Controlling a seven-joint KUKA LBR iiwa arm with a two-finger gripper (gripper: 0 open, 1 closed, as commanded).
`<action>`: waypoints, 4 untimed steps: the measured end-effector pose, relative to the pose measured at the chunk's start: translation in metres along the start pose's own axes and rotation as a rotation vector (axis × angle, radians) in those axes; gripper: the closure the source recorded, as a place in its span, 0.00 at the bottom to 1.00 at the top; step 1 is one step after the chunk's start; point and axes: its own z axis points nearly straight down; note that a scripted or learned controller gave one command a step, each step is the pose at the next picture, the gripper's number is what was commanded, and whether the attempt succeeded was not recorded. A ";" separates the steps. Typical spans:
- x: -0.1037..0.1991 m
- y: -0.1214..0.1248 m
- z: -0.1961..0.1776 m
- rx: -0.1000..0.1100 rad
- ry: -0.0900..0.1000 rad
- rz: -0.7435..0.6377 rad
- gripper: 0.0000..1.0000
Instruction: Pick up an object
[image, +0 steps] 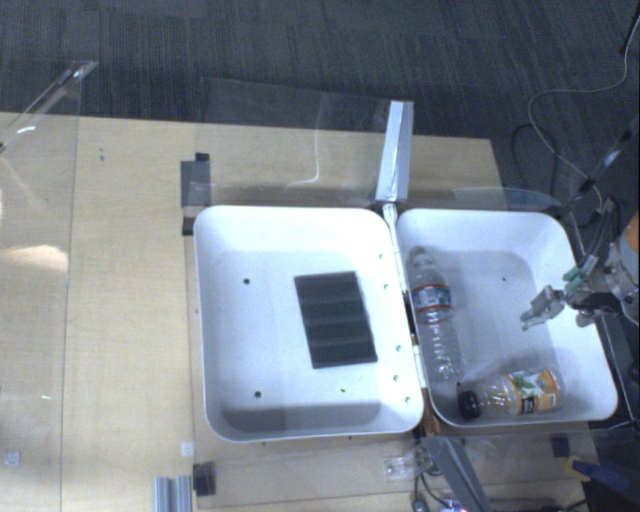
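At the right edge of the frame, a little below mid-height, the gripper hangs over the right-hand white bin, its grey metal fingers reaching leftward from the wrist. Whether they are open or closed cannot be told at this size and blur; nothing is seen between them. The fingertips sit above bare bin floor near the bin's right wall.

Below and just left of the gripper, in the lower right part of the frame, a small juice bottle lies on its side along the bin's near wall. It has a dark cap pointing left and a yellow-orange label, and is apart from the gripper.

Further left, a clear water bottle lies lengthwise against the bin's left wall, running from upper to lower in the frame, with a red-and-blue label band around its middle. Its lower end comes close to the juice bottle's cap.

Left of the divide, in the middle of the frame, the left-hand white bin holds a flat, dark ribbed rectangular pad, lying slightly tilted on the bin floor near its centre.

Both bins rest on a light wooden bench. A clear plastic sheet covers the left part of the frame, and dark carpet fills the top.
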 end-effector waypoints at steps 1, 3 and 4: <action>0.041 0.111 0.109 -0.002 -0.001 -0.175 0.00; 0.083 0.070 0.133 -0.002 0.001 -0.314 0.00; 0.090 0.005 0.134 -0.018 -0.005 -0.423 0.00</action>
